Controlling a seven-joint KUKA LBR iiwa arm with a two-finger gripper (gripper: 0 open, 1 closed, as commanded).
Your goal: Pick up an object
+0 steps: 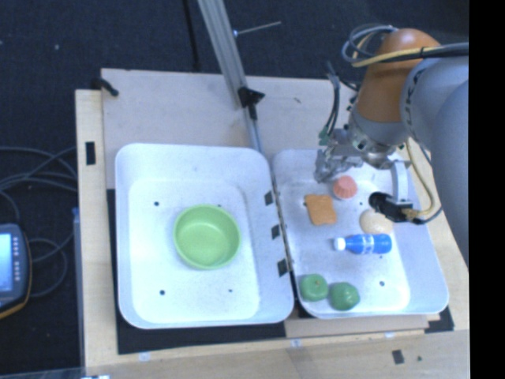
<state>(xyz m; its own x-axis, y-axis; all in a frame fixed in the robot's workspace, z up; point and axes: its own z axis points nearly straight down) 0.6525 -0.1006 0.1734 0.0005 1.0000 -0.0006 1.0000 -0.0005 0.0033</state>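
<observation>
Round salmon-pink disc (pixel 344 186), my likely target, lies in the far part of the right white bin (pixel 426 287), beside a tan square sponge-like block (pixel 320 209). My gripper (pixel 330 166) hangs just left of the disc, positioned for descent; whether it is open I cannot tell. A green plastic bowl (pixel 207 236) sits in the left bin (pixel 134 290).

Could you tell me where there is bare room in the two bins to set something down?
The left bin is roomiest: bare floor all around the green bowl, widest toward its far rim. The right bin is crowded: end effector, pink piece, tan block, blue bottle and two green balls. Its free patch is the near right corner.
</observation>
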